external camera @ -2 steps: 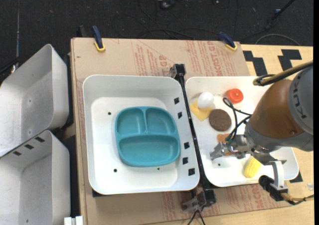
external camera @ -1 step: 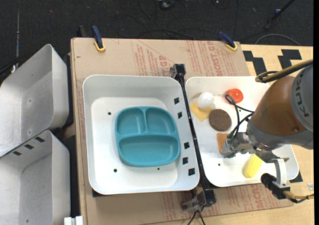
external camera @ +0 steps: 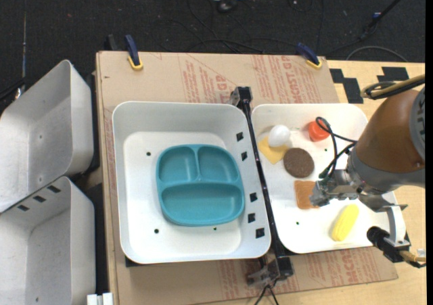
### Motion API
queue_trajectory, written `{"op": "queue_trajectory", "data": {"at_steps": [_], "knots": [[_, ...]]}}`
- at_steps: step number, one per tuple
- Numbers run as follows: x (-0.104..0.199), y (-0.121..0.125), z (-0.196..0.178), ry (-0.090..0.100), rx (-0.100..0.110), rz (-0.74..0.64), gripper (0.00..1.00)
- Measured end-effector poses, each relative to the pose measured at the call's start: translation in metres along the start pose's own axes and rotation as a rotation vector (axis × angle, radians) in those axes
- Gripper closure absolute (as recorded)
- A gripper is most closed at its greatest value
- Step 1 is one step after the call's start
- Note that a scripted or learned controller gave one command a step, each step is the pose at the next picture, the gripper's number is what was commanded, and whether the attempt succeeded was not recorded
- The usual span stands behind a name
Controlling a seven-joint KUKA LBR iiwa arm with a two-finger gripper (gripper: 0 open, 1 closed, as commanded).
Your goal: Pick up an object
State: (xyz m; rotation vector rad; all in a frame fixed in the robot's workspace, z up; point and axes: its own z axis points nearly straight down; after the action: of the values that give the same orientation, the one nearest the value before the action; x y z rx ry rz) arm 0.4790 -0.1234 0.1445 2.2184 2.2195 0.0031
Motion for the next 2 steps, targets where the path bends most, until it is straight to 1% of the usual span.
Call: {"op": "queue_trajectory", "data": {"at_steps": [2], "knots": [[0.013, 0.014, -0.094, 0.000, -0.002, -0.004, 1.00]]}}
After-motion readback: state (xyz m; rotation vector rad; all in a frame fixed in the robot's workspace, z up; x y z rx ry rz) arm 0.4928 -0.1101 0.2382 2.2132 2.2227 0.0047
